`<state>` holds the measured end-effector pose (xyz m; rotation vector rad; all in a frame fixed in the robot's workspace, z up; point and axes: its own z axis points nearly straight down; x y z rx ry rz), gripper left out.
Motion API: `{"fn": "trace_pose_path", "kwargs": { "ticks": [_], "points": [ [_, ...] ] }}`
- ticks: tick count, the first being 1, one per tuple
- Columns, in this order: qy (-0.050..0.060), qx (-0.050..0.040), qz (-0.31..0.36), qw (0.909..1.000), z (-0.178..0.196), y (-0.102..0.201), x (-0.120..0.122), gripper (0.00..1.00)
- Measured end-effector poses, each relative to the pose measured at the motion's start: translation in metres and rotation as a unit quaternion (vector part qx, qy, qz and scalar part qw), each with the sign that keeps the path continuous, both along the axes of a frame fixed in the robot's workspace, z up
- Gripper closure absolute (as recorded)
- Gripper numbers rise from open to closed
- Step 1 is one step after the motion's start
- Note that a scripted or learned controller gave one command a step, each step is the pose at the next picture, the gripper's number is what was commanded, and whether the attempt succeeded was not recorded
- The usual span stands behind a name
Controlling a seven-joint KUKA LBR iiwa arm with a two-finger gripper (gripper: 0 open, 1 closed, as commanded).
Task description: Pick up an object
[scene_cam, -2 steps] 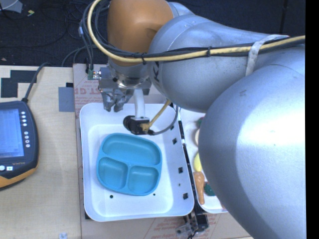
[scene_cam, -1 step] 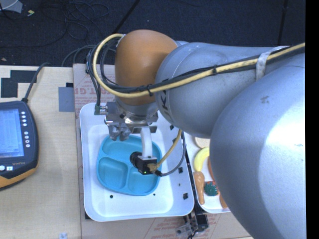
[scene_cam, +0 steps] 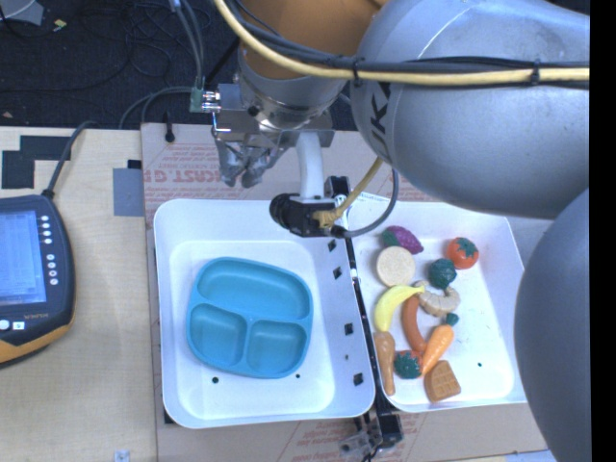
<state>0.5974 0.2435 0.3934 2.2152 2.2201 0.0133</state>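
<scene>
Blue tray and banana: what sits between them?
In the camera view, between the blue tray and the banana lie bare floor of the left bin and the two bins' adjoining rims, with a black strip along them.

The arm (scene_cam: 462,94) came in big from the right and took up most of the top of the frame, grey shell with an orange band (scene_cam: 298,3) up near the top edge. Yellowish and black cables ran across it. The wrist pointed down and to the left, ending in the gripper (scene_cam: 245,169), which hung up high with its dark fingers pointing down. Too blurry to tell how the fingers were set.
</scene>
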Motion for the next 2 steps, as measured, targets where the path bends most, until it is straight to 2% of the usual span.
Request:
{"fn": "trace_pose_path", "kwargs": {
  "ticks": [1, 2],
  "points": [
    [0.015, -0.0052, -0.001, 0.9999, -0.079, -0.018, -0.088, 1.00],
    [0.013, -0.0051, -0.003, 0.9999, -0.186, -0.047, 0.004, 1.00]
  ]
}}
